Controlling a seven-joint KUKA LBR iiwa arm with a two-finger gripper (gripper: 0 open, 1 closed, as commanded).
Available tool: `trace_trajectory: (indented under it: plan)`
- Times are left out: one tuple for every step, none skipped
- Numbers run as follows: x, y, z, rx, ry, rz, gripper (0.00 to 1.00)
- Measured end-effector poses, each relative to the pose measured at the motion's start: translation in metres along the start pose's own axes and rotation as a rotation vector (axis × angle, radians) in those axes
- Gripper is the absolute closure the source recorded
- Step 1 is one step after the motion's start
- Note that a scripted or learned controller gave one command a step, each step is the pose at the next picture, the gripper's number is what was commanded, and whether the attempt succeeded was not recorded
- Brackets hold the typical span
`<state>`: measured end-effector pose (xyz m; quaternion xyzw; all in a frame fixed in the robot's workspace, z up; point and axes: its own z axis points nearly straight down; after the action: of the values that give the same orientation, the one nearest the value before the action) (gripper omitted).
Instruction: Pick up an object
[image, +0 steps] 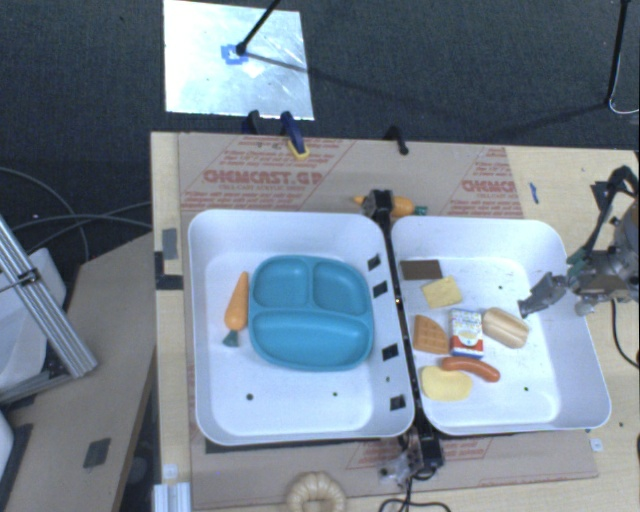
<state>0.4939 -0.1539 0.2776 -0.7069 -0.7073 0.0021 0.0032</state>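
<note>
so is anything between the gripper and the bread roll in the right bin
Nothing visible. The gripper sits just right of the bread roll, with bare white bin floor between them. The milk carton lies on the roll's far side.

Below the gripper's (530, 300) jaws lies the shallow white plastic right bin (590, 400); its twin, the left bin (215, 400), sits well left of them. Both rest on a brown red-printed cardboard sheet (260, 175). A shiny silver square sheet (235, 60) lies far up-left of the jaws.
</note>
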Motion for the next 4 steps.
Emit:
trace_trajectory:
  plan:
    - [0.0, 0.002, -0.005, -0.009, -0.002, -0.003, 0.0]
    - [0.004, 0.006, 0.057, -0.004, 0.0, -0.001, 0.0]
    - [0.01, -0.002, 0.108, -0.005, 0.0, -0.001, 0.0]
    - [0.011, -0.003, 0.15, -0.004, 0.0, 0.0, 0.0]
